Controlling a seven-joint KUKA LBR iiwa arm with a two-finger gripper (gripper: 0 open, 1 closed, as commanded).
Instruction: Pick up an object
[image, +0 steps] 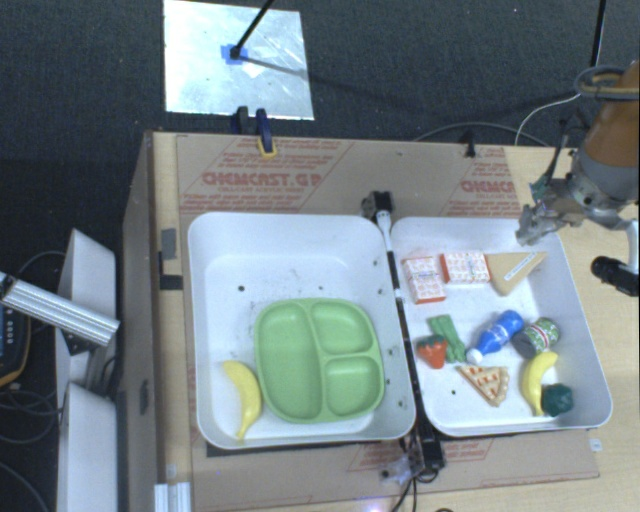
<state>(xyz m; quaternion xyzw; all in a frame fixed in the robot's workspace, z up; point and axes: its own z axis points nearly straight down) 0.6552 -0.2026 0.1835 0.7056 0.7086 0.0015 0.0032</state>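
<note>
Two "CHEMCAST GP" prints on bench (300, 165) sheet, mirrored.

Grey arm (607, 150) with orange band at upper right, tool (530, 228) angled down-left.

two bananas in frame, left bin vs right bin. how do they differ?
The left-bin banana lies beside the green plate, by the bin's near-left corner; the right-bin banana sits among other toys near a dark green object. The left one looks longer; the right one looks shorter and stubbier. Both are yellow and curved.
</note>
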